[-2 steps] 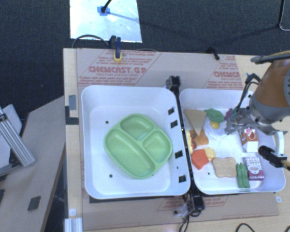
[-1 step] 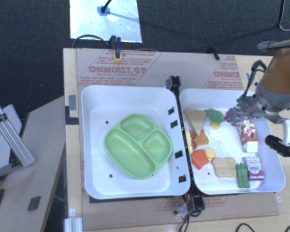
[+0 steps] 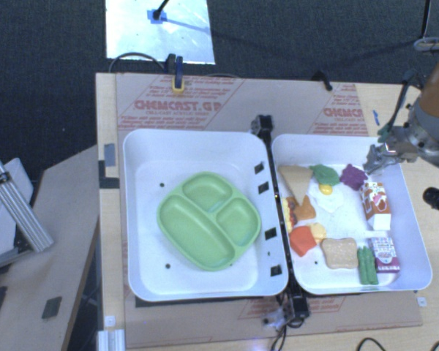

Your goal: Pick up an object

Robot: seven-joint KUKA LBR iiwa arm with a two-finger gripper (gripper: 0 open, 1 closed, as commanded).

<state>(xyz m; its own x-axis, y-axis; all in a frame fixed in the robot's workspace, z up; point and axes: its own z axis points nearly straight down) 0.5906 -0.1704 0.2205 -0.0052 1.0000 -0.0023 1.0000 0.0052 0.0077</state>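
The right bin (image 3: 410,196) holds several toy foods: a purple piece (image 3: 353,175), a green leafy piece (image 3: 324,172), a fried egg (image 3: 328,196), a cheese wedge (image 3: 295,180), a red-and-white carton (image 3: 376,205), a slice of toast (image 3: 340,252), a red piece (image 3: 302,240), a green pod (image 3: 366,265) and a small carton (image 3: 385,254). My gripper (image 3: 377,159) hangs over the bin's far right corner, just right of the purple piece, with nothing visibly between its fingers.
The left bin (image 3: 143,167) holds a green divided plate (image 3: 208,220). A black divider with clips (image 3: 272,196) runs between the bins. The arm (image 3: 433,115) enters from the right.
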